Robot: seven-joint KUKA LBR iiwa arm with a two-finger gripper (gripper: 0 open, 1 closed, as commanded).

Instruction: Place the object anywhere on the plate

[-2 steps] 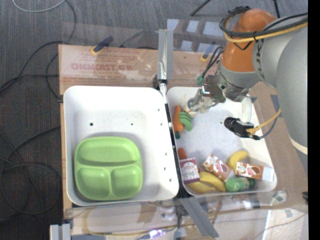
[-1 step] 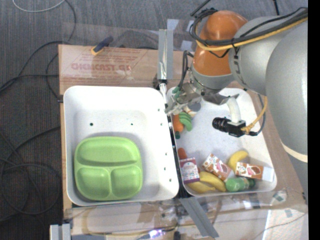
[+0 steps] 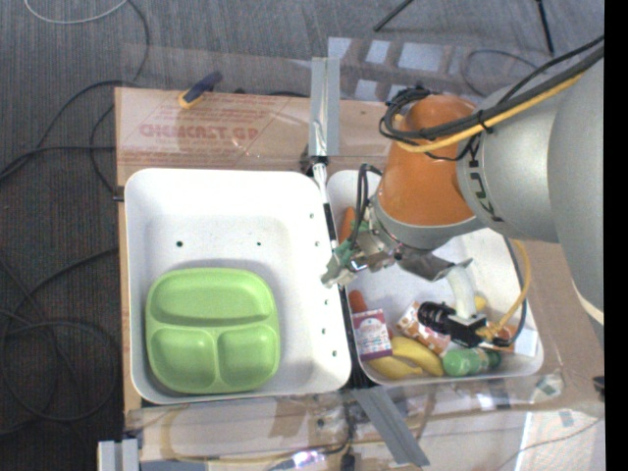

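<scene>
A single fixed camera looks down from above the surface (image 3: 196, 126) at a slant, far enough off to take in both white bins. The arm (image 3: 510, 165) enters from the frame's right, its gripper (image 3: 343, 261) near the middle. The left bin (image 3: 226, 194) spreads to the gripper's left; the right bin (image 3: 525, 346) lies beneath and right of it.

The arm (image 3: 461, 180) hides much of the right bin (image 3: 530, 356)
</scene>
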